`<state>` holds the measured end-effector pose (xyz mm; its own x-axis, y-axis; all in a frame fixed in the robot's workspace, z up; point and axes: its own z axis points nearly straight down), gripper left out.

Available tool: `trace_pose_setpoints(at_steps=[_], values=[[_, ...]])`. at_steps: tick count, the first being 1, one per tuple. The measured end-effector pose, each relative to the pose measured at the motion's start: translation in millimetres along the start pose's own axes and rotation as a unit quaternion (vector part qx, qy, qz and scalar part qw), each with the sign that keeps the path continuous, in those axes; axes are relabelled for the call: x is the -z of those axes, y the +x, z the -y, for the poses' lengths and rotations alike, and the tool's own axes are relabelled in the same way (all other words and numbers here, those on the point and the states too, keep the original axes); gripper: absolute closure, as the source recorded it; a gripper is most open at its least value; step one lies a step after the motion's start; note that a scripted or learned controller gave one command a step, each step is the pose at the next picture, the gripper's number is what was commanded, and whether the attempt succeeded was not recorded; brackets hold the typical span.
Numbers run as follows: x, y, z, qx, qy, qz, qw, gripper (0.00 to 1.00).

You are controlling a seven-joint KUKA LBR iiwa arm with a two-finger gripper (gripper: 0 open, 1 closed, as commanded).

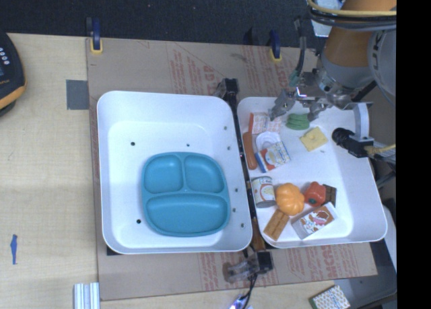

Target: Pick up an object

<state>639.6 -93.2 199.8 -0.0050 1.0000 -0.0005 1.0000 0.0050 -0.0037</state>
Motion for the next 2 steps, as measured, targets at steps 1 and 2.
trace_pose_setpoints(at_steps=[1, 2], values=[[-26, -46, 66, -0.003, 0.004, 0.001, 1.0, 0.0], [-114, -55, 126, -0.002, 0.006, -0.002, 1.0, 0.0]])
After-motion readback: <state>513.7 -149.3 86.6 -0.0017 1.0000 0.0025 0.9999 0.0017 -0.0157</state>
